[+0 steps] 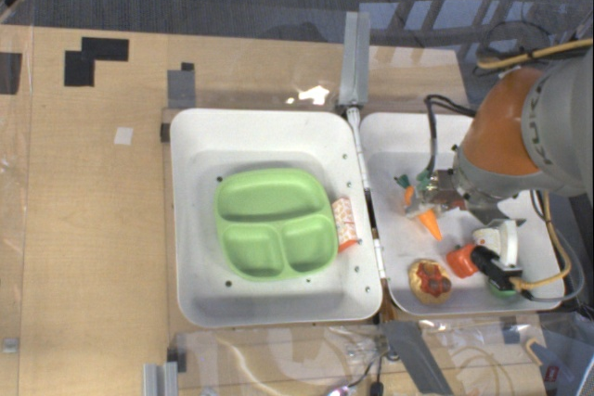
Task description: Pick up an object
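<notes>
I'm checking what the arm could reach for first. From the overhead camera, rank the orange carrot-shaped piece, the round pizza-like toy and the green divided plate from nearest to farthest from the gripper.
1. Orange carrot-shaped piece: right bin, just below the gripper.
2. Round pizza-like toy: right bin, toward its near edge.
3. Green divided plate: in the left bin, across the divider.

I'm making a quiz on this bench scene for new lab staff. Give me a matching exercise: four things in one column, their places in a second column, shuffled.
Things:
1. green divided plate
2. orange carrot-shaped toy
3. round pizza-like toy
4. striped packet

Places:
A. right bin, near front edge
B. left bin, middle
C. left bin, against the plate's right side
D. right bin, just below the pincer

Pairs: 1-B, 2-D, 3-A, 4-C
</notes>
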Action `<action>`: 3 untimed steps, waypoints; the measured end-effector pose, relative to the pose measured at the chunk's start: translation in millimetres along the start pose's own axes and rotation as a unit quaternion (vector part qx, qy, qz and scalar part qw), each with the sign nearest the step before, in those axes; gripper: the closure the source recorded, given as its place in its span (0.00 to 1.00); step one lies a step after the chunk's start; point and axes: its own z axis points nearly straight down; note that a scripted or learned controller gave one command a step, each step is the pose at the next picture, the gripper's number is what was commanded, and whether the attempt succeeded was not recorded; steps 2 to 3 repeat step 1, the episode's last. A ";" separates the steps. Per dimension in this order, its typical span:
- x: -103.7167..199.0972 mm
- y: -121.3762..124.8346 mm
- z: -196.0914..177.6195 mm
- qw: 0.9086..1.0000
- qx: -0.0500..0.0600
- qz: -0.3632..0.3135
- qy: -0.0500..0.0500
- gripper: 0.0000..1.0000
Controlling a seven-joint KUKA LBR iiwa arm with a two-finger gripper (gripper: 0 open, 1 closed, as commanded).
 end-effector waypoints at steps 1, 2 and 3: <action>31.1 27.4 -174.7 1.000 0.007 -0.003 -0.001 1.00; 31.1 27.4 -174.7 1.000 0.007 -0.003 -0.001 1.00; 31.1 27.4 -174.7 1.000 0.007 -0.003 -0.001 1.00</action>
